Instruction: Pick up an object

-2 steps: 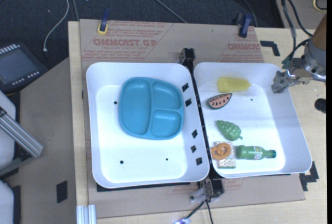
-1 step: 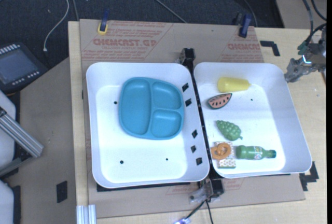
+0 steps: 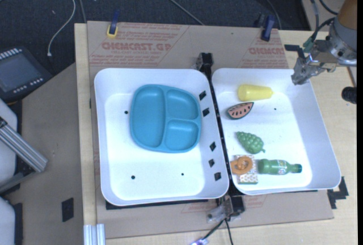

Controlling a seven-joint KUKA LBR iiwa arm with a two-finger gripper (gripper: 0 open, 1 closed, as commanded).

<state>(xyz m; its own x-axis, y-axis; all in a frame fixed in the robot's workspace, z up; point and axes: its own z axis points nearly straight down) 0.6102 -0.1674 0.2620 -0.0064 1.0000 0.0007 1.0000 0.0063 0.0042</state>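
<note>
The gripper (image 3: 301, 75) (finger state impossible to tell) hangs over the right bin (image 3: 317, 142) rim, near a smooth yellow capsule-shaped object (image 3: 254, 92).

Bright, even overhead light, no strong single source. Both white bins (image 3: 113, 142) run near blown out, flat floors lose texture, soft glare along the rims. Shadows short and faint: thin dark edge under the blue divided plate (image 3: 166, 118), small soft ones beside the yellow piece (image 3: 254, 92) and green bottle (image 3: 278, 167). Dark floor (image 3: 45, 5) at top left is underexposed, cables barely stand out. Overall soft, low-res; print on the cardboard sheet (image 3: 136, 45) readable but fuzzy. Gripper (image 3: 303, 71) at right edge slightly blurred, detail muddy. Mild colour noise in dark areas. Bench (image 3: 62, 125) edges look straight, no obvious lens bending.
</note>
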